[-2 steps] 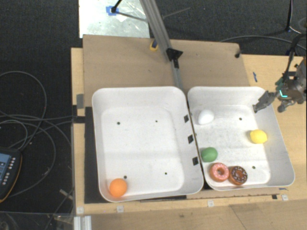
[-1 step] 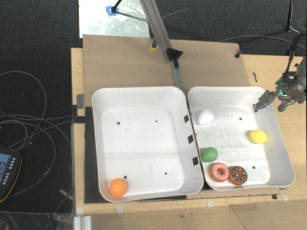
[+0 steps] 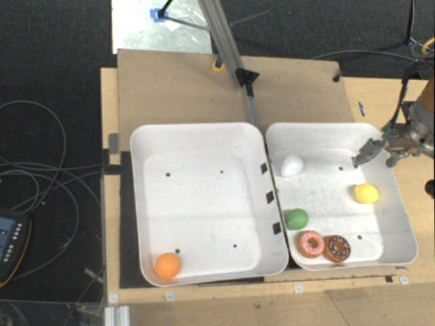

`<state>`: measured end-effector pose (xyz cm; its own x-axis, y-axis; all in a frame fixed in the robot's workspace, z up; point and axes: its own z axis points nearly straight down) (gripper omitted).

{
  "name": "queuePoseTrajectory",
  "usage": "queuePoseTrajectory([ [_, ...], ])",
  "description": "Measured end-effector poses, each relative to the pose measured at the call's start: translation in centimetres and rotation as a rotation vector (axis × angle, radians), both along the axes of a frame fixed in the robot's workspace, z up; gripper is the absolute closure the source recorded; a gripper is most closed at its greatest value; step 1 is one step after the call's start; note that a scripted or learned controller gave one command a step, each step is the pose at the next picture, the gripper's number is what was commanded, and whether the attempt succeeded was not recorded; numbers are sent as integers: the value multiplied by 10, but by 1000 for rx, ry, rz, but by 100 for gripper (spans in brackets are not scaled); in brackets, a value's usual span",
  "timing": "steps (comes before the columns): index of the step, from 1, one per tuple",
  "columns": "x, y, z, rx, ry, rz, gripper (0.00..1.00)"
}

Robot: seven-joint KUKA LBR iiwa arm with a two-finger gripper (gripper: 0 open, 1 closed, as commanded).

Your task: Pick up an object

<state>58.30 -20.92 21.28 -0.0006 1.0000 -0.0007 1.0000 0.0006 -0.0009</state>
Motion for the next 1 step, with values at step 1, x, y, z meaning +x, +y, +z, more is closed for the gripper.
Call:
queuePoseTrajectory([
  [1, 0, -2, -42, 1, 1, 0, 0],
])
